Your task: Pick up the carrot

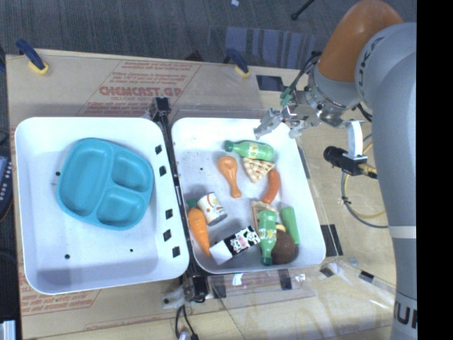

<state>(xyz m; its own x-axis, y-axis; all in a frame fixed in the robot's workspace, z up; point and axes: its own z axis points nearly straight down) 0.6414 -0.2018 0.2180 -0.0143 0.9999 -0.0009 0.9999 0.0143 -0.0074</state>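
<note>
The carrot (199, 230) is orange with a green top and lies against the left wall of the right bin (185, 137), near its front. My gripper (270, 124) hangs over the far right corner of that bin, well away from the carrot, just beyond a green bottle (249, 149). Nothing shows between its fingers.
The right bin also holds a chicken drumstick (229, 172), a pizza slice (257, 168), a sausage (272, 185), a small can (211, 207), a black-and-white carton (239, 243), a second green bottle (266, 236) and a brown ball (284, 248). A blue divided plate (105, 183) lies in the left bin (42, 261).
</note>
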